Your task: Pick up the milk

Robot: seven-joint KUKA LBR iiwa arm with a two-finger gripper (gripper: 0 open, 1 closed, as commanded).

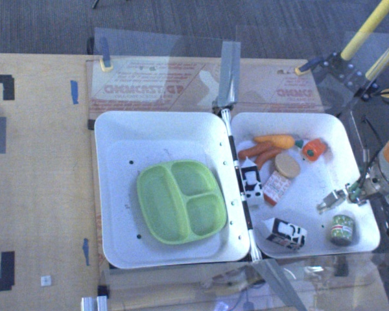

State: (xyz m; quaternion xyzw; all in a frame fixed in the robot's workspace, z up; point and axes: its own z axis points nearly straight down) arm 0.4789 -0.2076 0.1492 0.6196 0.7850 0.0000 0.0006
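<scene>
White plastic bins sit side by side on a pale wooden bench (39, 193), divided by a metal strip. Left bin (117, 141) holds a green divided plate (181, 201), three compartments, lying flat near the middle. Right bin (330, 131) carries the clutter. Two milk-like cartons with black-and-white cow patches: one carton (249, 181) lies against the left wall of the right bin, just beside the divider; the other, the milk (286, 232), lies on its side near the front edge of the same bin, apart from the rest. Between them a red-and-white box (276, 188) lies tilted, its upper end touching a round tan disc (287, 166). Orange carrots (267, 145) sit toward the back, overlapping; a small orange-red item with green on it (314, 149) lies just to their right. A green-lidded jar (341, 229) stands in the front right corner. Gripper (330, 201) enters from the right, low over the right bin's right side, above the jar and well apart from the milk; nothing lies between its fingers, but whether they are spread or pressed together, I cannot tell. Blue tape marks and black corner marks show on the bench at left.
</scene>
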